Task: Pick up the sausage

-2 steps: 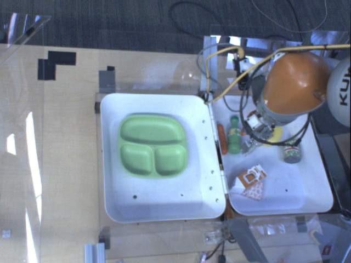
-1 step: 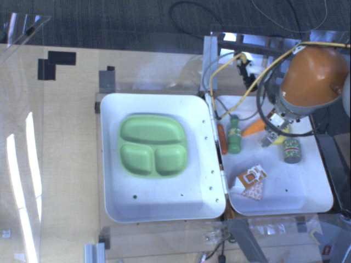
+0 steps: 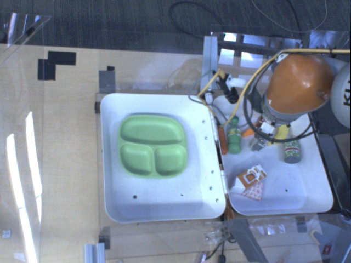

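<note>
Hardly anything here can be read. On the arm point(image 3: 343, 95), at the white housing by the right edge, part of a dark letter shows, seemingly a "K", cut off by the frame. The orange and white packet point(image 3: 253, 182) in the right bin bears a printed pattern, and the small can point(image 3: 292, 152) has a label, both too small to read.

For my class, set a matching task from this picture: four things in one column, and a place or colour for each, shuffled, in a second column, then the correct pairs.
Things:
1. divided plate
2. sausage
3. patterned packet
4. small can

Descriptions:
A. orange and white, near the front of the right bin
B. green, in the left bin
C. thin and reddish-orange, along the right bin's left wall
D. upright, below the arm's orange band

Pairs: 1-B, 2-C, 3-A, 4-D
</note>
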Action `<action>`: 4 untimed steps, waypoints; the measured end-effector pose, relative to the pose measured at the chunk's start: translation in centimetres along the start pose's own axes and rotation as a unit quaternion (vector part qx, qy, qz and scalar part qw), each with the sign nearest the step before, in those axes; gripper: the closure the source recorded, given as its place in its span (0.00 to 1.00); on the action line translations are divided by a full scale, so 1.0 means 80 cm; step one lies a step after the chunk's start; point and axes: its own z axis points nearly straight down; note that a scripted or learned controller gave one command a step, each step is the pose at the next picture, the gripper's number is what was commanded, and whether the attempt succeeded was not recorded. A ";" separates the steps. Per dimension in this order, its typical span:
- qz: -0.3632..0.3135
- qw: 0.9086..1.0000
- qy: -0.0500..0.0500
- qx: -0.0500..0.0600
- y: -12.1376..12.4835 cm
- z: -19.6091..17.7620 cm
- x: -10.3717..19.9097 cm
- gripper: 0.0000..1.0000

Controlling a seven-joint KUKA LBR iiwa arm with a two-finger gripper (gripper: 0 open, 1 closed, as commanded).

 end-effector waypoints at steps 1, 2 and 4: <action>-0.117 0.993 0.003 0.005 0.015 -0.088 0.011 1.00; -0.163 0.987 0.001 0.003 0.068 -0.037 0.048 1.00; -0.163 0.987 -0.001 0.002 0.005 0.003 0.019 1.00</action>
